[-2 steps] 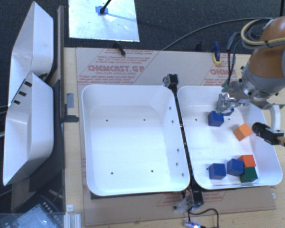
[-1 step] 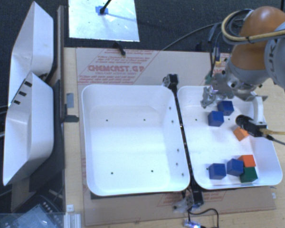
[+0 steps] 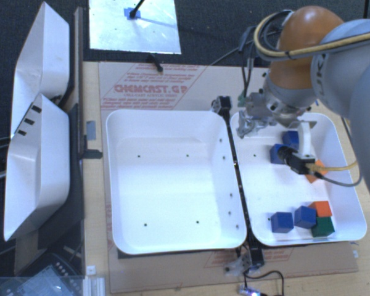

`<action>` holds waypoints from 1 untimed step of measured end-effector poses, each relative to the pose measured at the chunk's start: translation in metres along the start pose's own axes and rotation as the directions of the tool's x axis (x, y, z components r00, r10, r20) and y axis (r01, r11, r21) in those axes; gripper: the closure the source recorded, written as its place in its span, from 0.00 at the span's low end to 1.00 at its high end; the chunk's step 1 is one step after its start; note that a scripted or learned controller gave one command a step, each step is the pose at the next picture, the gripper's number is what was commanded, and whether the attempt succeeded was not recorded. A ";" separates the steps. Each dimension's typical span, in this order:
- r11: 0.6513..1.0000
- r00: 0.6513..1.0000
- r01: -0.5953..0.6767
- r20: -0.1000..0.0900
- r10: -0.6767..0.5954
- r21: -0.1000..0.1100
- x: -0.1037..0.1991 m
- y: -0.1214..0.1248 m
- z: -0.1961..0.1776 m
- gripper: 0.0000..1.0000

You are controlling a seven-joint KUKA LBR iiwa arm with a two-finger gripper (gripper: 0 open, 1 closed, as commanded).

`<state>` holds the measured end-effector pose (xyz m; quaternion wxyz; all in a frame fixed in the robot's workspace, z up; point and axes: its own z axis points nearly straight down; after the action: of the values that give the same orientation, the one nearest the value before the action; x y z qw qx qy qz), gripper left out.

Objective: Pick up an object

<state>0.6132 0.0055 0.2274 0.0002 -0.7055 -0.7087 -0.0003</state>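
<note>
Two shallow white bins are sitting side by side on the bench: the left bin (image 3: 120,165) and the right bin (image 3: 348,184). The grey arm (image 3: 351,60) with its orange band (image 3: 305,39) is reaching in from the right and hanging over the far part of the right bin. Its gripper (image 3: 251,125) is hovering near that bin's far left corner, and how its jaws are standing cannot be told from this slant. Several blocks are lying in the right bin. A blue block (image 3: 279,153) is lying just beside the arm's wrist gear, with another blue block (image 3: 290,139) close behind it. At the near right corner four blocks are clustering together: a blue cube (image 3: 282,221), a second blue cube (image 3: 305,216), an orange cube (image 3: 322,208) and a green cube (image 3: 324,228), the last two touching
</note>
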 end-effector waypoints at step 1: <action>1.000 1.000 0.000 -0.001 0.000 -0.002 0.048 0.018 -0.010 1.00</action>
<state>0.6311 0.0534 0.2377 -0.0001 -0.7055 -0.7087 -0.0012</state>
